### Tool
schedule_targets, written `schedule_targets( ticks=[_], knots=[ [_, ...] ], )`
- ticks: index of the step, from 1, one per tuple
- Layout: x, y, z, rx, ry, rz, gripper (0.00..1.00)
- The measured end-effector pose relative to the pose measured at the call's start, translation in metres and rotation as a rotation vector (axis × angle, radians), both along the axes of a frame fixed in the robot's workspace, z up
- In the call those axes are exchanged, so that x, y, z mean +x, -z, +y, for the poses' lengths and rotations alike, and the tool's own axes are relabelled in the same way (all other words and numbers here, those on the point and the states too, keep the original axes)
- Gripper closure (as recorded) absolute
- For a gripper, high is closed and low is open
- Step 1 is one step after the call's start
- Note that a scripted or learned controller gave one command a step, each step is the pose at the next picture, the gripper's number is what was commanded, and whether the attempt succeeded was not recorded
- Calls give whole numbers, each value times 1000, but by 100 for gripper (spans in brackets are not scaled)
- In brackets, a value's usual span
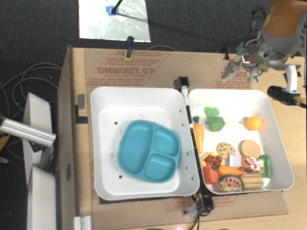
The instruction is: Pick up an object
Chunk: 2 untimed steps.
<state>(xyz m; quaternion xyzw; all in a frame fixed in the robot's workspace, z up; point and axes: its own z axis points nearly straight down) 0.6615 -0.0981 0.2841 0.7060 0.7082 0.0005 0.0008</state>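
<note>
My gripper [242, 72] hangs at the upper right, beyond the far rim of the right bin [276, 128], over the cardboard. Its two fingers stand apart and nothing is between them. Inside the right bin lie toy foods: a green vegetable [215, 119], an orange [254, 123], a carrot [198, 136], a cookie [224, 150], a round tan bun [250, 148] and a heap of several pieces [232, 171] at the front. The left bin [103, 128] holds a blue divided plate [148, 150].
A black divider clip [183, 84] sits where the two bins meet at the back. A yellow and blue clamp [129, 49] is on the cardboard's far edge. A black fixture [284, 95] sticks in at the right. Cables and white boards lie to the left.
</note>
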Motion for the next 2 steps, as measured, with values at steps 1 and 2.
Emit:
schedule_targets(
  ticks=[1, 2],
  knots=[
    [-44, 139, 7, 3, 3, 13, 0],
    [-9, 203, 0, 0, -1, 2, 0]
  ],
)
